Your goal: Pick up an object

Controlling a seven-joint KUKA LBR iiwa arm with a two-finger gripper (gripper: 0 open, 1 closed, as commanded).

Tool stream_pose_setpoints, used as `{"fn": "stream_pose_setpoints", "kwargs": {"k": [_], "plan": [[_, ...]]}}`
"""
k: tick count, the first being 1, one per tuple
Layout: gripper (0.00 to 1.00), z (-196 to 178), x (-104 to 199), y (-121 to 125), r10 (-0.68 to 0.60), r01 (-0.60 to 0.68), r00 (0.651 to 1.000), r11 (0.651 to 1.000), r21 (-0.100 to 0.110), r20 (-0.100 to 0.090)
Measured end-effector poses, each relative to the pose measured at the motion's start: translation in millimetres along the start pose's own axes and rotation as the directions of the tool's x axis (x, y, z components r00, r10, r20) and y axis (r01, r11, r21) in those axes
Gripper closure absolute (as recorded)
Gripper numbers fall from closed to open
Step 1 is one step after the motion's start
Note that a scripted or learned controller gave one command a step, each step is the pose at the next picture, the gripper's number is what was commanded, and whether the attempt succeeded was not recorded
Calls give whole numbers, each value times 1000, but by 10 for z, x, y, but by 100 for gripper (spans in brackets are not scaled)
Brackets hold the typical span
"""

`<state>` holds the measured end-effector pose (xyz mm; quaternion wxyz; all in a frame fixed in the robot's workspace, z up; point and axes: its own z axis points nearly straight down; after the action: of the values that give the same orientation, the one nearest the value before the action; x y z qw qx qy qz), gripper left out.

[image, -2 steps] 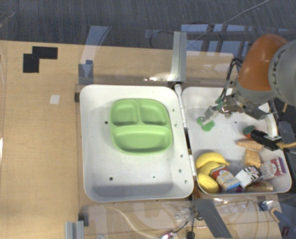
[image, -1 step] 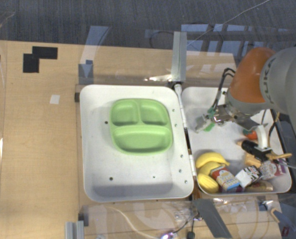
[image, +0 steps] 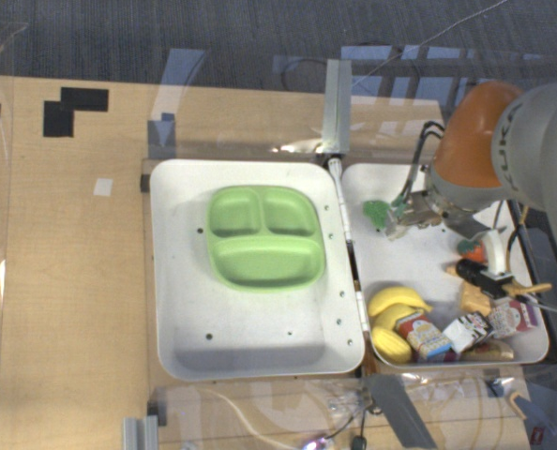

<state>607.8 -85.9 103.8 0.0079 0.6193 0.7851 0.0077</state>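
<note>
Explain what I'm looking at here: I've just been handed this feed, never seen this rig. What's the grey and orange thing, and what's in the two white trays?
This is one fixed camera above the bench, looking down at a slant. The grey machine with the orange band is a robot arm reaching in from the right. Its hand hangs low over the right bin, next to a small green object; I cannot tell whether it grips anything. The left bin holds a green divided plate. Along the right bin's near side lie a yellow banana, small packaged items and an orange carrot-like piece.
</note>
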Motion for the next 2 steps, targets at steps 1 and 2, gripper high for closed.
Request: {"fn": "stream_pose_setpoints", "kwargs": {"k": [1, 2], "plan": [[100, 146, -130, 247, 296, -296, 955, 955, 10, 4], [0, 147, -138, 243, 296, -296, 955, 955, 10, 5]]}}
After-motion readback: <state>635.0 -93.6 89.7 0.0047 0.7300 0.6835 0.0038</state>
